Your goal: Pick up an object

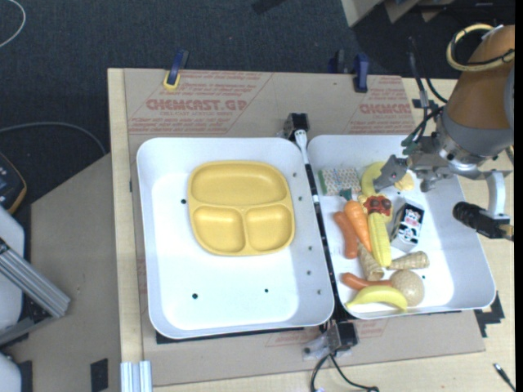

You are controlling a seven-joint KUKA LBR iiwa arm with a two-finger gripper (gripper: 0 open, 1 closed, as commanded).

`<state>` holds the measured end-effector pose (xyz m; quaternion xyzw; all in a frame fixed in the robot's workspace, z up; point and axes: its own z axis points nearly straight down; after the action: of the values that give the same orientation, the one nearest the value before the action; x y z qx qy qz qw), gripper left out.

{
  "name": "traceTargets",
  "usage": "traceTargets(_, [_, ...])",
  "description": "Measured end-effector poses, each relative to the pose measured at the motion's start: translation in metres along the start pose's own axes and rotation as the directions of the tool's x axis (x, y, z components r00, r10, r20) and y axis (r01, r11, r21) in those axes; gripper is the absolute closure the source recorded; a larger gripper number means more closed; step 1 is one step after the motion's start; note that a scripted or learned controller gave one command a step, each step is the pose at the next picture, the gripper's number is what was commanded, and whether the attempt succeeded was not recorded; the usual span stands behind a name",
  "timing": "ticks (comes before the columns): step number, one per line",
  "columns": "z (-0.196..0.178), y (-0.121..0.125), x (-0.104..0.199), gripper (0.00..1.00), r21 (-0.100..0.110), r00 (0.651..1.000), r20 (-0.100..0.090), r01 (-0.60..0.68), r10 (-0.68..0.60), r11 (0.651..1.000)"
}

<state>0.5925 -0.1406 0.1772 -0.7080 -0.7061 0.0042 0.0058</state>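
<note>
The right bin holds a heap of toy food. Two orange carrots lie beside a yellow corn cob, with a small red piece at their top. A black-and-white packet sits just right of them. A banana, a tan round piece and a pale root lie near the front. My gripper hangs low over the bin's back part, next to a yellow piece and above the packet. I see nothing held in it.
The left bin carries a yellow divided plate. A speckled packet lies at the right bin's back left. The arm's grey body with its orange band rises at the right. A raised rim separates the two bins.
</note>
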Motion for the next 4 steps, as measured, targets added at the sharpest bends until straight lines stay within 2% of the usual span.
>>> traceTargets(1, [-0.008, 0.003, 0.0, 0.0, -0.015, 1.0, 0.002, 0.003, -0.003, 1.0])
traceTargets(2, [0.047, -0.006, -0.003, 0.0, -0.007, 1.0, 0.0, 0.002, -0.002, 1.0])
traceTargets(3, [0.076, -0.005, -0.003, 0.0, -0.018, 1.0, 0.004, 0.002, -0.002, 1.0])
traceTargets(4, [0.068, -0.005, -0.003, 1.0, -0.019, 1.0, 0.004, 0.001, -0.001, 1.0])
